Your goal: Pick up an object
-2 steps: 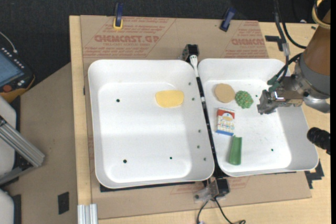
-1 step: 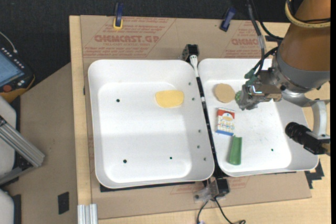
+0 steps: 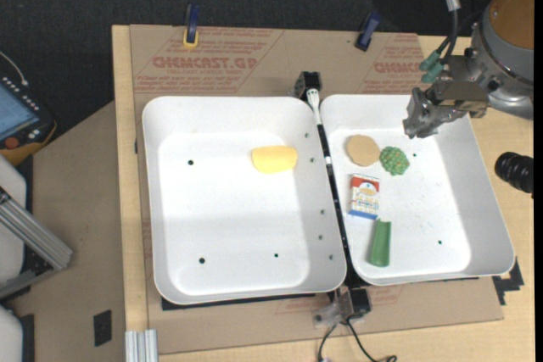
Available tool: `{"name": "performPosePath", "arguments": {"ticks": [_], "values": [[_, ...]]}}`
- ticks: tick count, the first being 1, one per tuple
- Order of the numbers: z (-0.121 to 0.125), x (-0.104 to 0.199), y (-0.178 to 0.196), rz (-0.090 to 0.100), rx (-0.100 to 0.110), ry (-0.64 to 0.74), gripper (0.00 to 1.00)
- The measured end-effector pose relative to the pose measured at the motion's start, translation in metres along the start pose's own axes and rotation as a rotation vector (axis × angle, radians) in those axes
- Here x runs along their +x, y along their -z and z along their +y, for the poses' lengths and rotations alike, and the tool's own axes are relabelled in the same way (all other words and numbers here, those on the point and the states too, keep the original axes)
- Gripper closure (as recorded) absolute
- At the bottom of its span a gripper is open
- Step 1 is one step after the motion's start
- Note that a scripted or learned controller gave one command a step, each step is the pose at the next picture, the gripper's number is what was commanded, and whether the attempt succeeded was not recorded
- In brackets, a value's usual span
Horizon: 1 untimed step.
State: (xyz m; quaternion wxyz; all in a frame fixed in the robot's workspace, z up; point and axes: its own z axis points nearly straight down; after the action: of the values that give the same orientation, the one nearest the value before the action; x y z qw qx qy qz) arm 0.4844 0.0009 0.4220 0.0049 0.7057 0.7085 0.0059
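- Approach step: grey two-finger gripper (image 3: 417, 128) hovers over upper right of the right white bin (image 3: 475, 208), nothing between its fingers; can't tell its state.
- Nearest picks just lower left: green bumpy ball (image 3: 394, 160), touching tan round disc (image 3: 362, 150).
- Next move, I'd judge: shift lower left, descend.
- Also there: red-white small carton (image 3: 365, 196), green cylinder (image 3: 379, 243); yellow lump (image 3: 274, 158) in left white bin (image 3: 170, 225).
- Crowding ball-disc pair may spoil the grasp.

**Surfaces on the bench**

Both white bins (image 3: 170, 182) looked like smooth, faintly glossy plastic. Beneath them lay matt brown cardboard (image 3: 254, 55) with red print. The yellow piece (image 3: 274, 158) seemed smooth and waxy, the green ball (image 3: 394, 160) knobbly, the small carton (image 3: 365, 196) printed paper.
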Motion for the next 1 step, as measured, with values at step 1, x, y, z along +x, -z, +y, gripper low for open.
{"name": "performPosePath", "arguments": {"ticks": [1], "values": [[-0.0089,-0.0277,-0.1207,-0.002,0.028,-0.008,1.00]]}}
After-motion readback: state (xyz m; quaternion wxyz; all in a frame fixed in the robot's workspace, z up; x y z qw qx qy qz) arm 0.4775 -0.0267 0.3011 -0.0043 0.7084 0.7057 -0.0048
